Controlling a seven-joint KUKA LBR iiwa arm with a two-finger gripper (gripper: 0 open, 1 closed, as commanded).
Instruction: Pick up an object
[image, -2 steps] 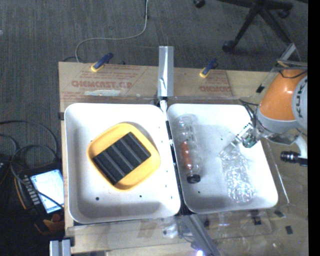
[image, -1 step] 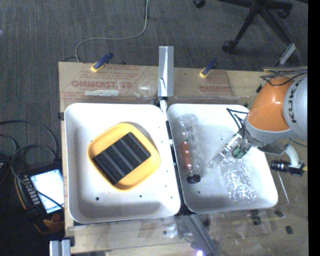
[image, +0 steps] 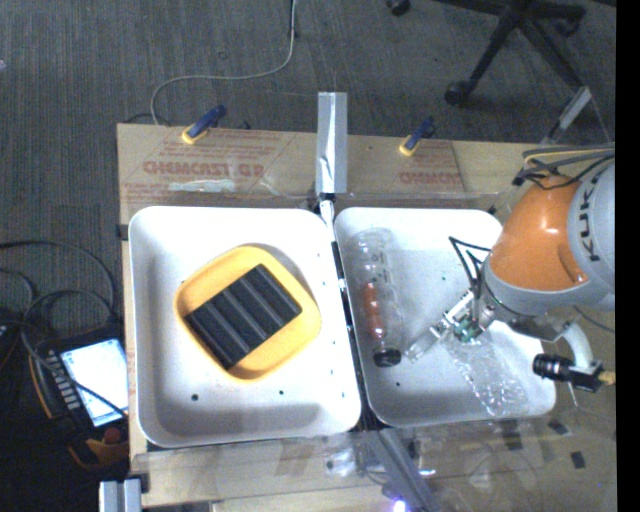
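Beside my gripper (image: 440, 335) in the right bin (image: 420, 395) lie a clear bottle (image: 375, 290) and crumpled clear plastic (image: 490, 378); my jaws' state I cannot tell; the left bin (image: 160, 400) holds a yellow-rimmed black tray (image: 248, 310).

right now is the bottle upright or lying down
Lying down. The bottle rests on its side along the left wall of the right bin, its dark cap pointing toward the near edge.
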